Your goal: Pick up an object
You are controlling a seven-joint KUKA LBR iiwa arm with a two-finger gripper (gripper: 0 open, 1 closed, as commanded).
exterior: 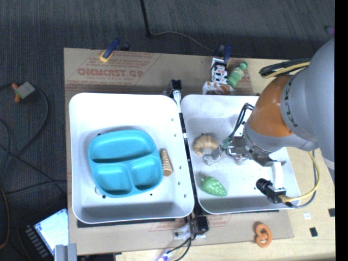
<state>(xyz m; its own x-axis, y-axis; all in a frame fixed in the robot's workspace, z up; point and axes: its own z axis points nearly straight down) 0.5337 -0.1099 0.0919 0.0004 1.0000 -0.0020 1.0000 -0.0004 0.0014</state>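
The right bin (217, 109) holds a tan croissant-shaped object (205, 142) near its left wall and a green bumpy object (214, 186) toward its front. My gripper (217, 153) hangs low in this bin, just right of and below the croissant, with its metal fingers (212, 157) close to that object. The grey arm with its orange band (270, 118) comes in from the right and covers the bin's right half. A blue divided tray (124, 161) fills the middle of the left bin (87, 110), with a brown cork-like stick (166, 161) at its right edge.
A small bottle and a green item (224, 75) stand behind the right bin on the bench. An orange ring (263, 234) lies in front of the right bin. Blue clamps (110, 49) hold the board at the back.
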